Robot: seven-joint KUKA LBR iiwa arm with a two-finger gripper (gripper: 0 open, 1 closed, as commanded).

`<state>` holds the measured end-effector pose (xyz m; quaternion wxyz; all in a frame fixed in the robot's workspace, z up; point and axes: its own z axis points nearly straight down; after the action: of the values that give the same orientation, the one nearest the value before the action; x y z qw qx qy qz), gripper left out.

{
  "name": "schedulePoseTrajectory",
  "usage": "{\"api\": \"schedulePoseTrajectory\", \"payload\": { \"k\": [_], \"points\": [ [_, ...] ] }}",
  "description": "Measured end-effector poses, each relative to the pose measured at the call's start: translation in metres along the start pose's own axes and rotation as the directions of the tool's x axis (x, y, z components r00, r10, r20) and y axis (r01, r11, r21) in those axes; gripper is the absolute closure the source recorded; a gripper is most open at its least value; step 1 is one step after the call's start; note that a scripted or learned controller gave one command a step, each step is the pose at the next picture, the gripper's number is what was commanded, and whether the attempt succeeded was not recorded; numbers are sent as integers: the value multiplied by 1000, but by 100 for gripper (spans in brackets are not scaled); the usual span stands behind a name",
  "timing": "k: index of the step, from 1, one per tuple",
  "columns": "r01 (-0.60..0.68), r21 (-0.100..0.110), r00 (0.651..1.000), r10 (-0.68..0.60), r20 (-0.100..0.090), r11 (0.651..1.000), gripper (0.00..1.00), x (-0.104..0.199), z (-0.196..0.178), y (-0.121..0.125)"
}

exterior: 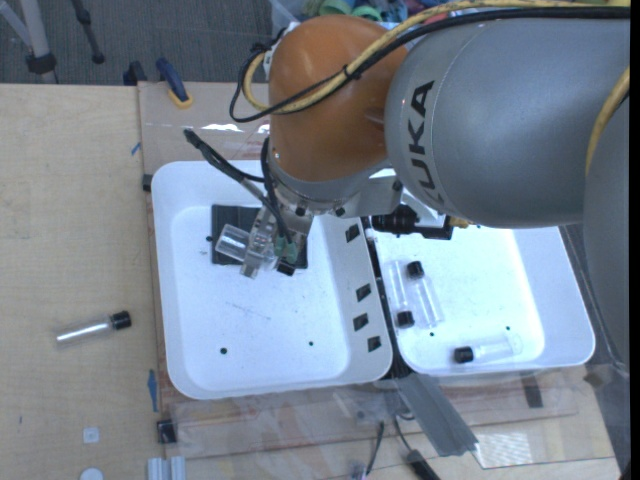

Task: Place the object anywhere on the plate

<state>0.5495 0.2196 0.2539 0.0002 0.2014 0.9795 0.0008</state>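
Arm: the grey KUKA arm with an orange band (330,98) is seen reaching in from the right, over the left shallow white bin (190,348).
Gripper: the two-finger gripper (262,251) is positioned low over the upper part of the left bin; whether it is released or clenched cannot be told.
Object: a clear plastic vial with a black cap (240,246) is seen at the gripper tip, over a flat black square plate (228,220); a grasp cannot be confirmed.
Right bin: two clear tubes with black caps (418,293) and a third capped vial (487,350) are contained in the right shallow white bin (560,298).
Bench: one black-capped vial (93,327) is lying on the wooden surface (60,188), well apart from both bins.
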Motion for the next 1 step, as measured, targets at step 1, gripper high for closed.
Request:
{"api": "schedulePoseTrajectory", "payload": {
  "k": [1],
  "points": [
    [279,-2,960,-279,5,960,100,-58,-161,31]
  ]
}}
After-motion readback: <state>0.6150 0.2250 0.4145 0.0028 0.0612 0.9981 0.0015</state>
